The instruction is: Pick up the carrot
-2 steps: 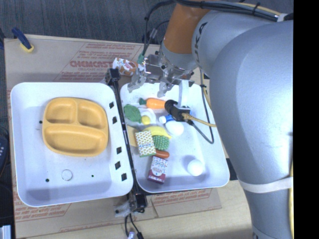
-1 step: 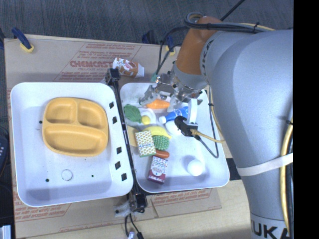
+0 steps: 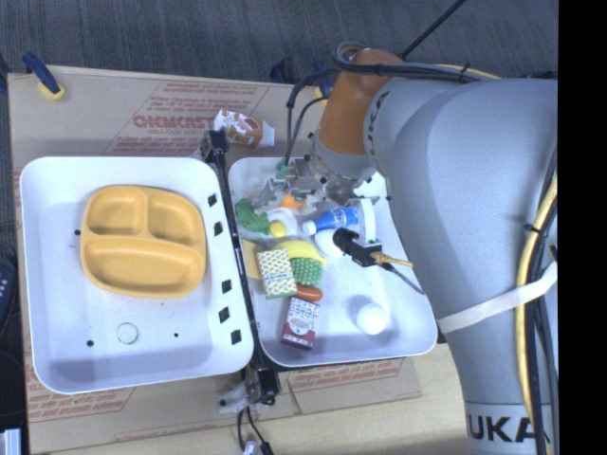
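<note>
Grey robot arm with an orange band above the wrist reaches from the right over the shallow white right-hand bin, its metal two-finger gripper low among the toys at the bin's upper end. Whether the tips are parted or closed on anything cannot be told, since clutter and the wrist hide them.

Task object: a small orange toy carrot, partly visible just below the gripper and just above the yellow toy lemon. Only a short orange patch shows, so its long axis and the way its tip points cannot be read with confidence; it possibly runs left to right.

Neighbours, placed from the carrot: green leafy toy to its left, blue-and-white bottle to its right, yellow banana and green knobbly toy below, then a checked yellow packet, a red carton and a white ball further down. A yellow divided plastic plate lies well apart to the left, in the left-hand bin.

Handling, as a judgement: the carrot is probably light, rigid, smooth plastic, apt to slip or roll from a pinch. A grasp across its thicker middle, square to the long axis, seems safest, though crowding toys leave little room.
</note>
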`<state>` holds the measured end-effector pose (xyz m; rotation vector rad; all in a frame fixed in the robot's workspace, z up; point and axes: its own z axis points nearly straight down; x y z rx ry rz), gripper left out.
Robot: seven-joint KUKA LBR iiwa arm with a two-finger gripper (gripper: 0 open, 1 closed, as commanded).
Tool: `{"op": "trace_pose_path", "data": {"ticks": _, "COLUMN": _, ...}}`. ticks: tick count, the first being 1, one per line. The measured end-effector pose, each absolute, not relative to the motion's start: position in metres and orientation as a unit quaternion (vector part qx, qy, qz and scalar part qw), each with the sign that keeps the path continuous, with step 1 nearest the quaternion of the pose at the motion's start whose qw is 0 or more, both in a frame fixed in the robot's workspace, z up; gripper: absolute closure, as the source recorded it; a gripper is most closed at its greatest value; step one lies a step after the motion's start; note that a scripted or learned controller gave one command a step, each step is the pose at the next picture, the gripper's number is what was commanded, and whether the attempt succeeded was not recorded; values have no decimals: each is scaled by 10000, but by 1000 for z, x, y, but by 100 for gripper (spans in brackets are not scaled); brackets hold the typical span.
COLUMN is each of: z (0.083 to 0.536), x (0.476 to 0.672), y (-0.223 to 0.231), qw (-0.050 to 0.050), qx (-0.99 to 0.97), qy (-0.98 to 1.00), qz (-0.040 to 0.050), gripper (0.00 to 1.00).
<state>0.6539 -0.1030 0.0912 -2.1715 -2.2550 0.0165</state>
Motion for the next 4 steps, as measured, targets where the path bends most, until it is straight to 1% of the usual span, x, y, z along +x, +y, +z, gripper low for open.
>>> {"op": "trace_pose_path", "data": {"ticks": 1, "z": 101, "x": 655, "y": -102, "qw": 46, "qx": -6919, "qy": -7219, "qz": 39, "gripper": 100}}
{"op": "trace_pose_path", "data": {"ticks": 2, "z": 273, "x": 640, "y": -58, "qw": 8, "qx": -7905, "qy": -6125, "qz": 9, "gripper": 100}}
{"op": "trace_pose_path", "data": {"ticks": 3, "z": 235, "x": 614, "y": 12, "qw": 21, "qx": -8322, "qy": -5545, "qz": 22, "gripper": 100}}
{"op": "trace_pose_path", "data": {"ticks": 4, "z": 240, "x": 590, "y": -2, "qw": 19, "qx": -8212, "qy": -5706, "qz": 22, "gripper": 100}}
